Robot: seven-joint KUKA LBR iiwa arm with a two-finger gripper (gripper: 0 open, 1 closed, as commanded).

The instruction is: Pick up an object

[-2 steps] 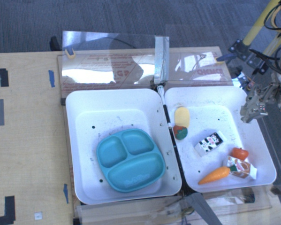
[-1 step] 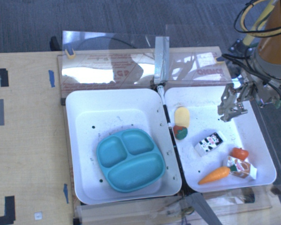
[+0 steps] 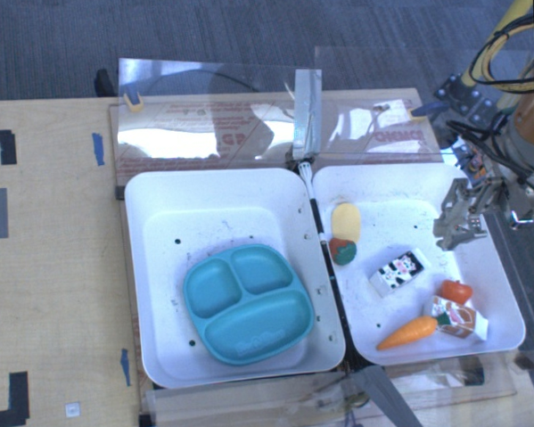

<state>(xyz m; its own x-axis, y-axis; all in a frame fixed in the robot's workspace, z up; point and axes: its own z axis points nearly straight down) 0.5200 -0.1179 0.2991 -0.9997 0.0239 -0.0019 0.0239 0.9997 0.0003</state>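
The right bin holds several small items. A yellow oblong piece lies at its left side, with a small red and green ball just below it. A white box with black cow spots sits in the middle. An orange carrot lies near the front, beside a red-capped bottle. My gripper hangs over the bin's right edge, above and right of the cow box, with nothing visibly held.
The left bin carries a blue divided plate. Clear plastic panels stand behind both bins. Yellow cables and the arm's wrist crowd the upper right. The wooden bench stretches to the left.
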